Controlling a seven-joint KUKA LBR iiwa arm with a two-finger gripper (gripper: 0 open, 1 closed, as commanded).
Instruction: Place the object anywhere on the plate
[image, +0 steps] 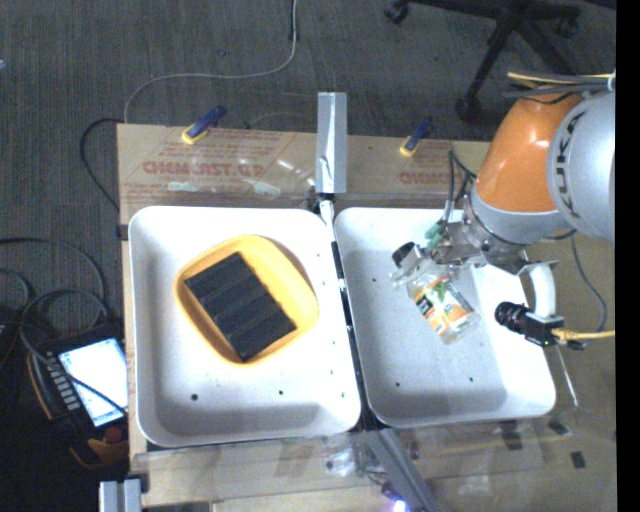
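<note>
While the clear packet (443, 305) with its orange label lies in the right bin (400, 370), the claw (432, 258) hovers at its upper end, grip impossible to tell; the yellow plate (292, 268) sits in the left bin (160, 390).

Two white bins (150, 330) sit side by side — one yellow plate (290, 262) with one black ridged block (240, 305) on it in the left bin, one clear bottle (440, 300) in the right. Two blue-and-yellow clamps (203, 123) hold the board's far edge — and one tablet (90, 380) lies on the floor.

Robot lab: bench bins (240, 420), cables (60, 250)
</note>
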